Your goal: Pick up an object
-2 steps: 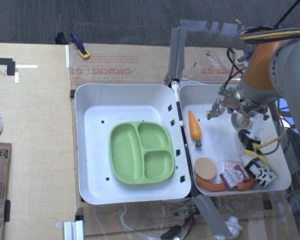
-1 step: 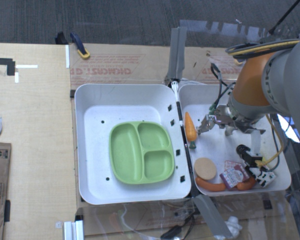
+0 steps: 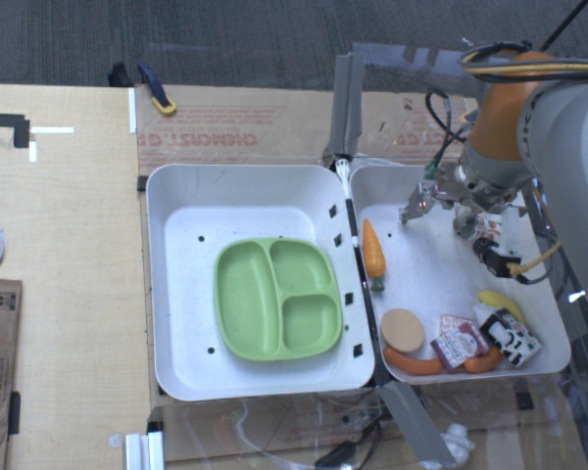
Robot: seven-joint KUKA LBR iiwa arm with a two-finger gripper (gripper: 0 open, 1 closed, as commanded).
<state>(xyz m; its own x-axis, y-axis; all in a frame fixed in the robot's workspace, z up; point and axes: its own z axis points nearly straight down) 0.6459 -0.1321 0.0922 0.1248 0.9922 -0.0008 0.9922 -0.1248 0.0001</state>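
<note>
Hot dog (image 3: pixel 412 363) at near rim, untouched. Gripper (image 3: pixel 441 207) hangs open and empty above right bin (image 3: pixel 426 272); still approach step, needs target and descent.

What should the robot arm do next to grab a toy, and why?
Probably move toward the near end of the right bin and lower over a toy. The gripper sits near the bin's far end above bare floor, while the carrot lies by the left wall and the round cookie, sausage and small packets cluster at the near end.
</note>
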